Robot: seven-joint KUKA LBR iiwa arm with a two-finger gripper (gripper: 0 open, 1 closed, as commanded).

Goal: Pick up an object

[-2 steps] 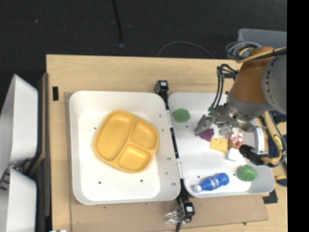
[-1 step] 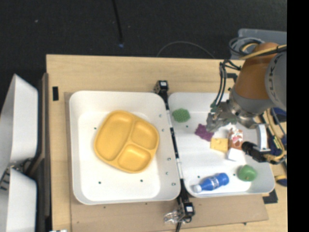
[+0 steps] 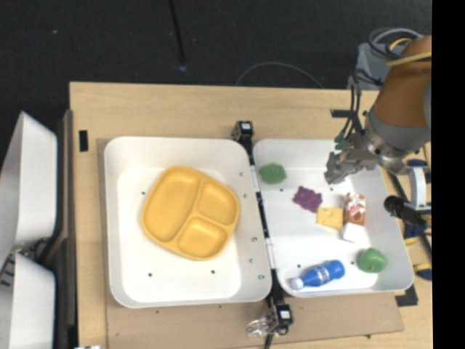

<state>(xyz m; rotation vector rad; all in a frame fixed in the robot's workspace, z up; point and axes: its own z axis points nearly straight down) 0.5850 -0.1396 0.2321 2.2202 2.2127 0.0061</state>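
The right bin [image 3: 290,238] holds several small items. A green knobbly ball [image 3: 272,172] lies at its far left, and a purple piece [image 3: 307,198] sits near the middle. Beside that are a yellow block [image 3: 330,218] and a red-and-white carton [image 3: 354,209] with a white piece [image 3: 353,232] below it. A green apple [image 3: 372,260] and a blue bottle [image 3: 318,275] rest along the front. My gripper [image 3: 337,171] hangs over the bin's far right part, above and right of the purple piece. Nothing shows between its fingertips.
The left bin [image 3: 131,267] carries a yellow divided plate [image 3: 190,212]. A black clip [image 3: 243,130] sits at the far end of the ridge between the bins, and another clamp [image 3: 270,321] at the near end. A white box [image 3: 33,180] stands at the left.
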